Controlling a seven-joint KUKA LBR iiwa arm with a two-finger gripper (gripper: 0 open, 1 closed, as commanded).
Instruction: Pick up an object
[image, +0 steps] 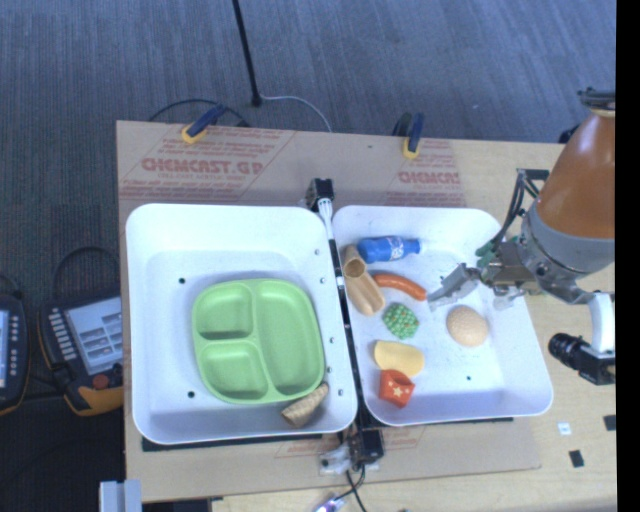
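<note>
My gripper (472, 291) hangs over the right bin (520, 385), open, with nothing between its fingers. A beige round bun (467, 326) lies just below it in the bin. To its left lie an orange sausage (400, 286), a green knobbly ball (401, 320), a tan roll (361, 289) and a blue bottle (388, 247). Nearer the front sit a yellow piece (398, 356) and a red pepper (396, 388).
The left bin (160, 250) holds a green divided plate (259, 338) and a brown bread piece (305, 405) at its front right corner. The bins meet at a raised rim (335, 300). Two clamps (411, 135) grip the board's far edge.
</note>
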